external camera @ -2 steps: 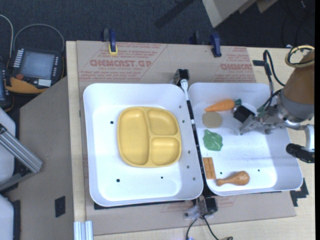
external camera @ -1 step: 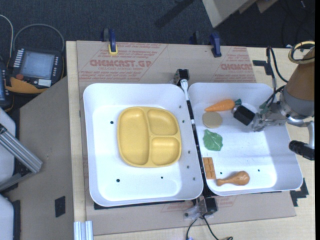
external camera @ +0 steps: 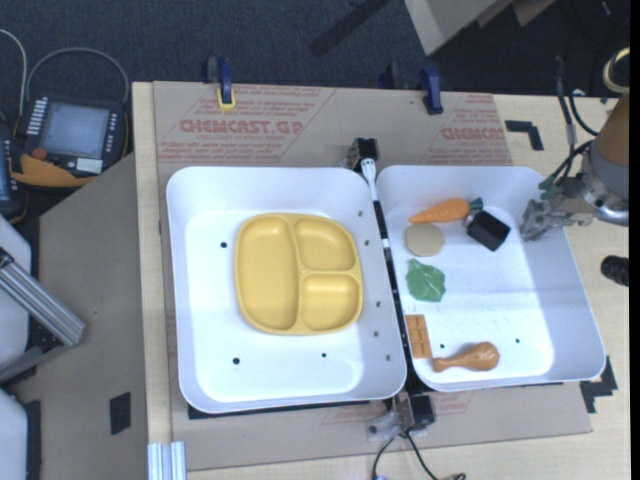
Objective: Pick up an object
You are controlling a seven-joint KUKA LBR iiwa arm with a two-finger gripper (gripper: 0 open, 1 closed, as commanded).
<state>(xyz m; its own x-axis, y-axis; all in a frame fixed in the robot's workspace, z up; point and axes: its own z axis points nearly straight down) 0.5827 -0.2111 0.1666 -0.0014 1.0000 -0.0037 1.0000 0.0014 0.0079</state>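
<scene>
Hovering end effector [external camera: 548,218] at right bin [external camera: 570,298] far-right edge | fingers' state unclear | black block [external camera: 489,230] nearest, likely target

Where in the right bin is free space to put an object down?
Free floor lies in the middle of the right bin, bordered by the lettuce, black block and drumstick. Its upper left, around the carrot and cookie, is crowded.
</scene>
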